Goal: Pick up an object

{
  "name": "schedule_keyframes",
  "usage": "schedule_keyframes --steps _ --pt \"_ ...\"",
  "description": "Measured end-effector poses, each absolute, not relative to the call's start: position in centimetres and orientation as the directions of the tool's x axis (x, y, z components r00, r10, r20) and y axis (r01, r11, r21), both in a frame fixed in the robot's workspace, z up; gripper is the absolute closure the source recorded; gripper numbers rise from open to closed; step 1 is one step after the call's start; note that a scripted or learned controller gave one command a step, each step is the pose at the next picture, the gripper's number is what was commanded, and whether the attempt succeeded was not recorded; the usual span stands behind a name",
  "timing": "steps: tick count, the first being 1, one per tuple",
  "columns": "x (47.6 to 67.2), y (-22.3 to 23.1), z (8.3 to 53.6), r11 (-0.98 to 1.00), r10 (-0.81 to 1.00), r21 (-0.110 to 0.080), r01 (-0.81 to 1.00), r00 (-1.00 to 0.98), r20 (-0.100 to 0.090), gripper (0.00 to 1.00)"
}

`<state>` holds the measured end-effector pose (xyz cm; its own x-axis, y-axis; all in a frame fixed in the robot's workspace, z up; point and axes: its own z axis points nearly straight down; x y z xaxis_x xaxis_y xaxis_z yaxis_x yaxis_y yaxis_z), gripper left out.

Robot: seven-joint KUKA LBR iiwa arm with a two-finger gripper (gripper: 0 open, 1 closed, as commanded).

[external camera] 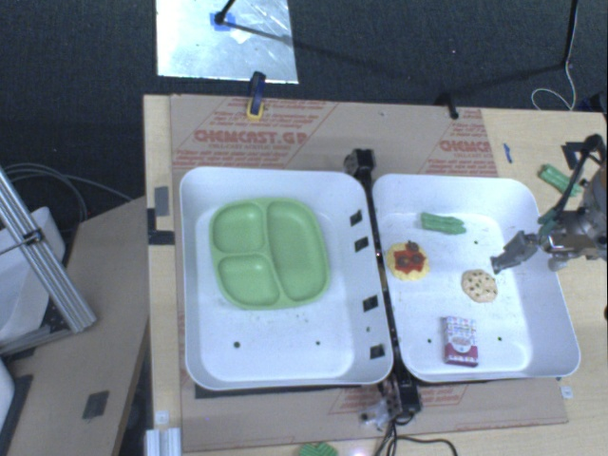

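Right white bin, cookie just below-left of claw

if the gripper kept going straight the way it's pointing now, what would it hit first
The gripper points left and slightly down the view, so the cookie just below its tip is likely first. Its height above the right bin is unclear, so it might pass over.

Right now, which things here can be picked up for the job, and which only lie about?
For the job: hand; cookie; green pickle; small pizza; red and white box.

Lying about: green divided plate; yellow clamp; metal sheet.
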<state>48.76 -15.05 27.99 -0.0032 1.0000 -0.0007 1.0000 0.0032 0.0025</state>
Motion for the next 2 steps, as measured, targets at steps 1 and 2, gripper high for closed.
schedule_keyframes --steps 1,2 --pt "48.6 -9.9 18.1 0.008 1.000 -0.008 1.000 -0.008 0.004 0.00" --pt "57.1 -10.7 14.6 0.007 1.000 0.004 1.000 -0.007 -0.001 0.00"
